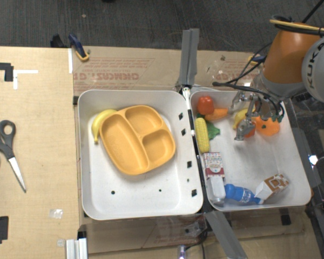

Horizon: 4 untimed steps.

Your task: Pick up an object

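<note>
My gripper [247, 121] hangs over the back part of the right bin [291, 161], below the arm's orange band. Right by it lie an orange fruit with a green stem [269, 126], a small yellow piece [240, 117] and a small orange-red piece [248, 129]; whether any of them is held cannot be told. Farther left in the same bin are a red tomato [205, 103], a carrot [219, 113], a corn cob [202, 134] and a green leaf [213, 129].
At the right bin's front lie a red-and-white packet [213, 165], a blue bottle [238, 193] and a small carton [274, 186]. The left bin [129, 198] holds a yellow divided plate [139, 139] and a banana [99, 123]. Scissors [8, 151] lie on the bench at left.
</note>
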Motion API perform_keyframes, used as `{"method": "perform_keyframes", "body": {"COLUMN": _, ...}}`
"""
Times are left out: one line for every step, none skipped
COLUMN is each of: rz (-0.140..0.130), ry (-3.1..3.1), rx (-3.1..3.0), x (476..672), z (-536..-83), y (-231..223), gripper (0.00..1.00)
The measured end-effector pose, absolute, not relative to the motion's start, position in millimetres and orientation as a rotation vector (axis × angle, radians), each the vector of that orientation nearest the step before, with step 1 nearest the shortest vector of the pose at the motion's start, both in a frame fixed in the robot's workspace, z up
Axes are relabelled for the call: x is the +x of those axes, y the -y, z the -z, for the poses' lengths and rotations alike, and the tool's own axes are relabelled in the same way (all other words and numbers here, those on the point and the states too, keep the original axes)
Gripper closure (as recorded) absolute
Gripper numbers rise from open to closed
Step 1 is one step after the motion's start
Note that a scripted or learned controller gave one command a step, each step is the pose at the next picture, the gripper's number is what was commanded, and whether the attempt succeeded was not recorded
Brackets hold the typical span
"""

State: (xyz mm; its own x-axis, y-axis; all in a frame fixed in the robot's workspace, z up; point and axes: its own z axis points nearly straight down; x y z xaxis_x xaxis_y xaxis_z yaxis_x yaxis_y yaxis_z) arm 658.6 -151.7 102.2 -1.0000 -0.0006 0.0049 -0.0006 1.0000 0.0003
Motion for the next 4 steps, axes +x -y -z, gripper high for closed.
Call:
{"method": "perform_keyframes", "body": {"rz": -0.002, "ry": 3.151, "rx": 0.003, "x": 661.7, "z": -114, "y": 151, "gripper": 1.0}}
{"method": "perform_keyframes", "body": {"rz": -0.002, "ry": 3.15, "rx": 0.003, "x": 661.7, "z": -114, "y": 151, "gripper": 0.0}}
{"method": "perform_keyframes", "body": {"rz": -0.01, "ry": 3.156, "rx": -0.174, "x": 654.6, "z": -102, "y": 138, "gripper": 0.0}}
{"method": "perform_keyframes", "body": {"rz": 0.0, "ry": 3.137, "rx": -0.238, "x": 631.6, "z": -93, "y": 154, "gripper": 0.0}}
